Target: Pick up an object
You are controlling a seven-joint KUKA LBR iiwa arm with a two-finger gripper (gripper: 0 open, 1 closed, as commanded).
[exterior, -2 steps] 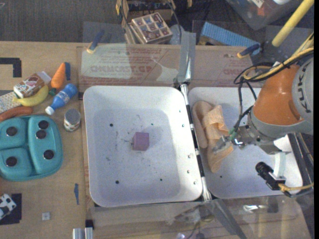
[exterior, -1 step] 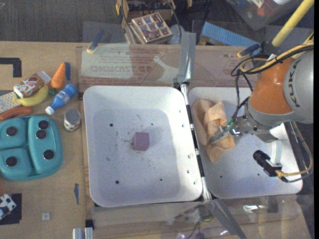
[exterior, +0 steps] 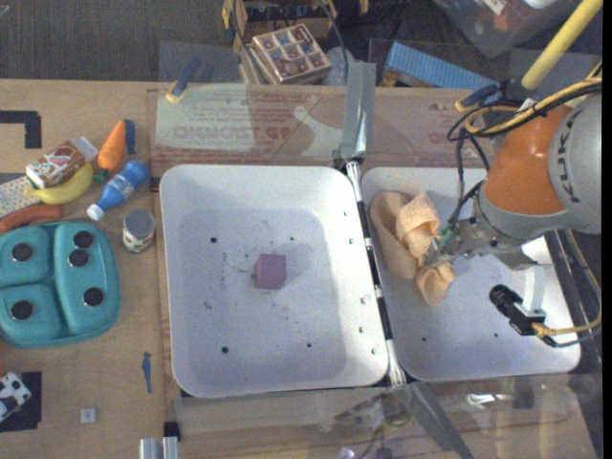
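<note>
the gripper [exterior: 442,252] sits low against the crumpled tan cloth-like object [exterior: 413,228] in the right white bin [exterior: 478,347], apparently placed for a grasp; whether it grips, i cannot tell.

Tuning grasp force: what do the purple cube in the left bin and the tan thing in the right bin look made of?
Purple cube: looks rigid, plastic or painted wood, matte; sharp flat faces, no glare. Can't tell which.
Tan thing: looks soft, cloth or plush; folded, rumpled lobes, no shine. The gripper is right at it.
Bins: smooth white plastic by their look, with a faint sheen and rounded corners.
</note>
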